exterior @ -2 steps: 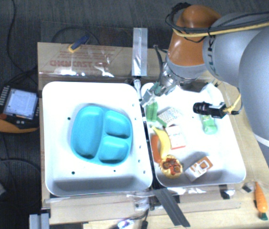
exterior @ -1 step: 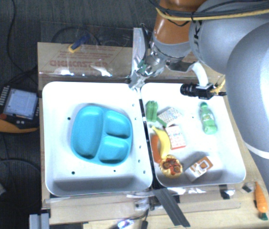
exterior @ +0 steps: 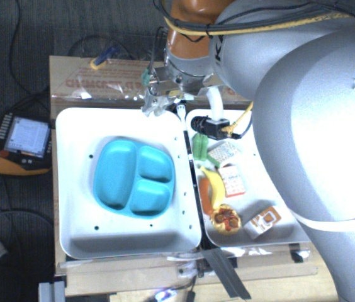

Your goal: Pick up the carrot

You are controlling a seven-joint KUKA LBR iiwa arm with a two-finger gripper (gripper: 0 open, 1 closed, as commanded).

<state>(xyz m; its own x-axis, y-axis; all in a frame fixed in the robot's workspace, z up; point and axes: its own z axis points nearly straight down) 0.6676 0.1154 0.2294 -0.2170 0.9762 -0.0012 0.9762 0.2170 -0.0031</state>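
The carrot [exterior: 204, 192] lies in the right bin [exterior: 284, 228], a slim orange strip along that bin's left wall with the banana [exterior: 215, 185] touching it on the right. Above them sits a green vegetable [exterior: 200, 146]; to the right are a white mesh packet [exterior: 223, 150] and a small red-and-white box [exterior: 231, 180]. Toward the near end are a round pizza-like toy [exterior: 226, 218] and a small carton [exterior: 263, 221]. The clutter matters — the carrot is wedged between wall and banana, leaving little free room on either side for fingers, so a grasp probably has to come down along its length.

The gripper [exterior: 160, 103] hangs over the far rim of the left bin [exterior: 77, 131], near the divide between the two bins and well apart from the carrot. It is small and partly lost in wiring, so I cannot tell how its fingers stand; nothing visible sits between them. The left bin carries a blue three-compartment tray [exterior: 133, 176], set in the middle.

The pick looks not yet begun — the arm must cross into the right bin and descend on the carrot
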